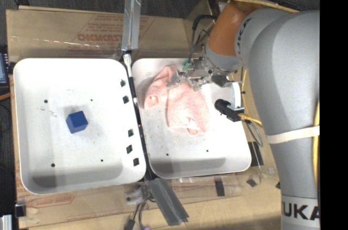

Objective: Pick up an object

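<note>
Reaching into the right bin [239, 155], the claw [191, 74] sits low on the top edge of a pink cloth [182, 101].

You cannot tell how the claw is set or if it grips the cloth. The cloth lies crumpled in the back half of that bin. A blue block [76, 121] sits alone in the left bin [32, 180], well apart. The big grey arm [283, 82] covers the right side. Brown cardboard [65, 30] lies on the surface behind the bins.

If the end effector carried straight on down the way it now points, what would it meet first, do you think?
Most likely the pink cloth lying in the right bin: the end effector hangs over the cloth's upper edge. How far above it sits is unclear from this slanted view.
</note>
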`<action>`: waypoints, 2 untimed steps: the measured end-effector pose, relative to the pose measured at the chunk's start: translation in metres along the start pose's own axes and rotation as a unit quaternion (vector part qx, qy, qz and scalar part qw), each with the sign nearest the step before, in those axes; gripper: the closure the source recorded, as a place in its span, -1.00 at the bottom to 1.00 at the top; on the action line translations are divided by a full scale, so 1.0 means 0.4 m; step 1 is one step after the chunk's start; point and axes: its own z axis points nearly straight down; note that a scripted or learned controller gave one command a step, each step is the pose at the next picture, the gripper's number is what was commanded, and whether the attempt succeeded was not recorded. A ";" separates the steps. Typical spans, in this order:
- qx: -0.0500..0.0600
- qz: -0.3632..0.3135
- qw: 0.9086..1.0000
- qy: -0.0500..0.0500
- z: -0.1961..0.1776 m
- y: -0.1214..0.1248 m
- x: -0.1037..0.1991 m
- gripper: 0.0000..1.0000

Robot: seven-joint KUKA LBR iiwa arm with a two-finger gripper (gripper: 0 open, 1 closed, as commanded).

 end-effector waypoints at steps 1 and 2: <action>0.003 -0.004 1.000 0.001 -0.016 0.001 0.005 1.00; 0.003 -0.005 1.000 0.001 -0.016 0.001 0.006 -1.00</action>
